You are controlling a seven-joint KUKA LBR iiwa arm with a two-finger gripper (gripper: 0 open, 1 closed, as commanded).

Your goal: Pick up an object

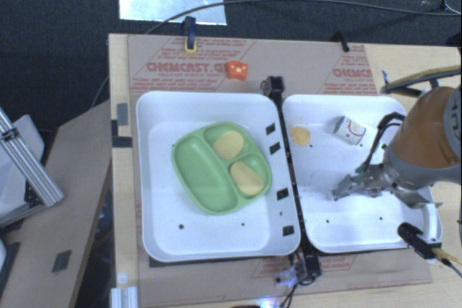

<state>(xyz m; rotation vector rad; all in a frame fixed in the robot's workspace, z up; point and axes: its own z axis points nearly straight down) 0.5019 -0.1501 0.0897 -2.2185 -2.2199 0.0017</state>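
Observation:
In the right bin [361, 238], a small white carton [350, 130] with red print lies near the back wall. A flat yellow round piece [299, 134] sits to its left, close to the divider. My gripper [341, 191] is low over the bare middle of this bin's floor, pointing left, below and a little left of the carton and apart from both objects. Nothing shows in its grasp. The grey arm with the orange band [426, 137] covers the bin's right side.
The left bin [155, 155] holds a green divided plate [198, 173] with two pale yellow food pieces [229, 144], [247, 178] in its right compartments. A black clip strip [283, 162] joins the bins. A small orange object [236, 70] lies on the board behind them.

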